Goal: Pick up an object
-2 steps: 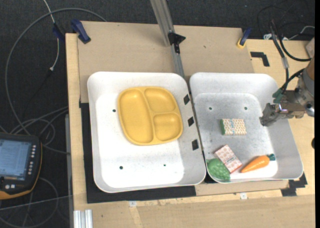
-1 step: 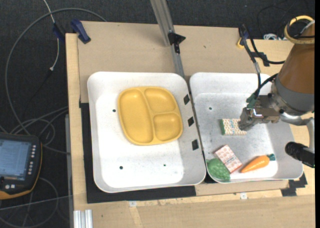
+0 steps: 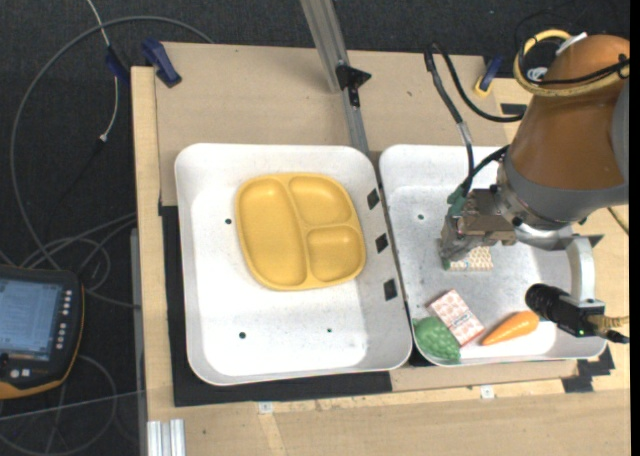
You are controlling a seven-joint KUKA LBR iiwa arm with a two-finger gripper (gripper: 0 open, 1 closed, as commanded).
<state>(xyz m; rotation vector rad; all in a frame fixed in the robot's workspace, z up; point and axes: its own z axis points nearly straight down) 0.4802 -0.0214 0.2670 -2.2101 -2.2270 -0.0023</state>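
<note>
My gripper (image 3: 460, 249) is low in the right bin (image 3: 420, 184), near its middle, right over a small beige waffle-patterned piece (image 3: 478, 260) that shows at its tip. The view does not tell whether that piece is held. Near the bin's front edge lie a pink and white packet (image 3: 456, 314), a green leafy toy (image 3: 436, 340) and an orange carrot (image 3: 511, 326). The arm's orange wrist hides the bin's right part.
The left bin (image 3: 200, 274) holds a yellow divided plate (image 3: 298, 229) in its middle. A metal pole (image 3: 330, 34) rises from the back between the bins. Cables run along the bench at the back right.
</note>
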